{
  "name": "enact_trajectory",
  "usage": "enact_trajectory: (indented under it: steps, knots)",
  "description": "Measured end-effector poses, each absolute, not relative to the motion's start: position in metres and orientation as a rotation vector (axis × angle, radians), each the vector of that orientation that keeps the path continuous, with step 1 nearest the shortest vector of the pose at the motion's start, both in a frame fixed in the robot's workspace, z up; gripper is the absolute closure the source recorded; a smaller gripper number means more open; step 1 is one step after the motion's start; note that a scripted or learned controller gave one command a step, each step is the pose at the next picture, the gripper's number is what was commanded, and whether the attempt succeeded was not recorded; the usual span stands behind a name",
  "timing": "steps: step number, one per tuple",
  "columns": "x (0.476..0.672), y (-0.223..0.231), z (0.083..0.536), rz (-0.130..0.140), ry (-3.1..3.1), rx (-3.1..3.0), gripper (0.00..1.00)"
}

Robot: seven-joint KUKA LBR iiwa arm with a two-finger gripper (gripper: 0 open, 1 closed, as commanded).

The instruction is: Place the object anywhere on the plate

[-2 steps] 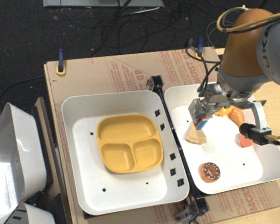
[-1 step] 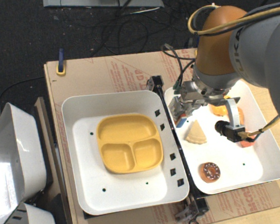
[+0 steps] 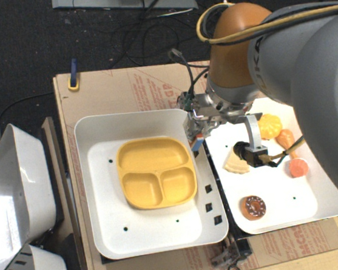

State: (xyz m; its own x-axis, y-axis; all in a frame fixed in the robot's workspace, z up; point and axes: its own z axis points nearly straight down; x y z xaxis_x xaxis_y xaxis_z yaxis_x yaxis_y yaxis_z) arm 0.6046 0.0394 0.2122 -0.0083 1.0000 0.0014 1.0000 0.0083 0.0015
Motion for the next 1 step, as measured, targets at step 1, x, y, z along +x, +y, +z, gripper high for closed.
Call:
enact_trajectory:
  steps: [1]
  knots:
    - [0.6104,0.0848,0.2203,0.004,2.230,2.212,1.00]
